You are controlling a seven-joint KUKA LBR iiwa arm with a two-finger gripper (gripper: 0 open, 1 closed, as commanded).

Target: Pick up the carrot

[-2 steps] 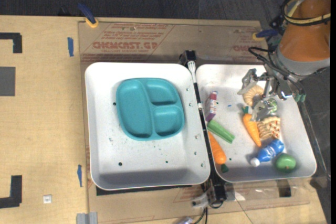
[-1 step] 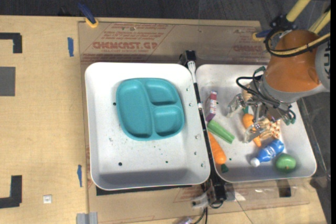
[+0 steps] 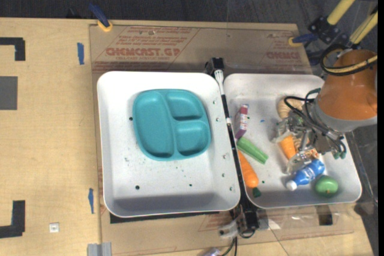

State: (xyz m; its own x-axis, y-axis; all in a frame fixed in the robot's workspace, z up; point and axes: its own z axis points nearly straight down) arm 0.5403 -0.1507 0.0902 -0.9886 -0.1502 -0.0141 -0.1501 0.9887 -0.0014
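Note:
The carrot (image 3: 248, 171) is orange with a dark green end. It lies along the left wall of the right bin (image 3: 264, 86), pointing toward the front edge. My gripper (image 3: 300, 139) hangs low over the right half of that bin, well to the right of the carrot and apart from it. Below the orange wrist band it sits among a cluster of small items, right beside a short orange piece (image 3: 288, 147). Its tip is partly hidden by cables and clutter.
A green stick (image 3: 252, 150) lies just above the carrot, and a purple-and-white tube (image 3: 242, 119) farther back. A blue bottle (image 3: 306, 174), a green round fruit (image 3: 327, 187) and a tan item (image 3: 284, 106) crowd the gripper. The left bin (image 3: 114, 147) holds a teal divided plate (image 3: 171, 123).

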